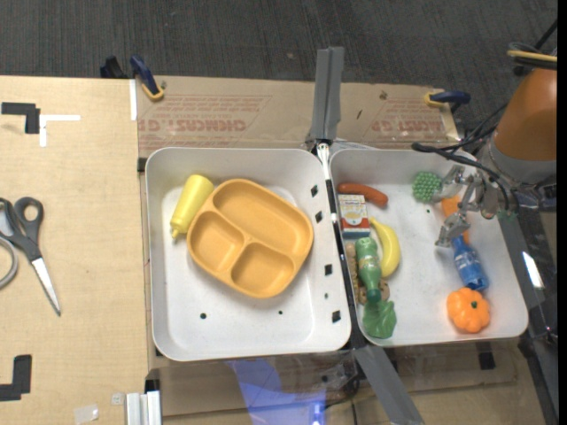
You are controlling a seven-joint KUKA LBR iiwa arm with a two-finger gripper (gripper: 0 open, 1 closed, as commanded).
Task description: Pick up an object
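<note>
Nothing lifted yet — pincer low in the right bin, grip impossible to judge, just above the blue bottle; pumpkin nearby. Grasp and lift remaining — all ahead.

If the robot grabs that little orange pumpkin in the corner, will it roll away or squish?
The small round orange toy pumpkin might roll when nudged, since its body looks rounded. The right white bin has a wall close beside it that would probably stop it. It looks like smooth, shiny plastic, so it is likely light, firm and a bit slippery.
</note>
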